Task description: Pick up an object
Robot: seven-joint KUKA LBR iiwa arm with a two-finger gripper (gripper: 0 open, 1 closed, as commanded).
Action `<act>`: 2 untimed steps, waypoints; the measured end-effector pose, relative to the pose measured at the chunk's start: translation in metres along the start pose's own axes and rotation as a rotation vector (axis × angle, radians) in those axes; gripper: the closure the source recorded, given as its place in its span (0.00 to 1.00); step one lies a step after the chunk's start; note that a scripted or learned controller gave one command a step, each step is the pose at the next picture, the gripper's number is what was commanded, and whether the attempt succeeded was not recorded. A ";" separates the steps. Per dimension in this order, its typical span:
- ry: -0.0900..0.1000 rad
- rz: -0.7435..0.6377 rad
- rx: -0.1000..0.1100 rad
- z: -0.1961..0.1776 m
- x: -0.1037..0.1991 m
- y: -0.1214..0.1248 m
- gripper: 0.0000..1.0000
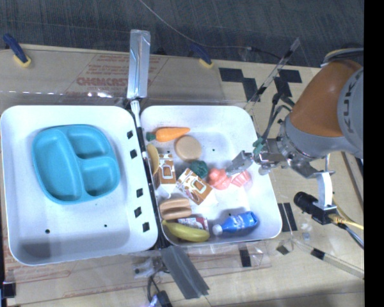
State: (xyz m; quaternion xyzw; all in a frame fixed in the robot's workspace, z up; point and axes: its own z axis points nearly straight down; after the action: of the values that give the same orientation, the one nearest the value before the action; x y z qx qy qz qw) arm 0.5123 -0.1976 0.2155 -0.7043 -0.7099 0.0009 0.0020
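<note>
Your gripper (238,163) hangs low over the right bin (198,115), just above the pink toy (221,178) by the bin's right wall; you cannot tell whether it is apart or together. This looks like the reach before a grasp. Next, descend squarely onto the toy. The wall and a blue bottle (238,223) crowd it; the bin's upper middle lies open

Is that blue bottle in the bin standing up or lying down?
Lying down. The blue bottle rests on its side on the floor of the right bin, white cap end toward the banana.
</note>
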 end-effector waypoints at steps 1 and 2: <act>-0.002 -0.230 -0.005 0.099 -0.011 0.021 0.00; -0.001 -0.250 -0.003 0.124 0.013 -0.009 0.00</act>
State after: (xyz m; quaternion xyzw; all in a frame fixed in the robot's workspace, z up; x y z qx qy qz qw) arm 0.5024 -0.1846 0.0920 -0.6102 -0.7922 0.0000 0.0008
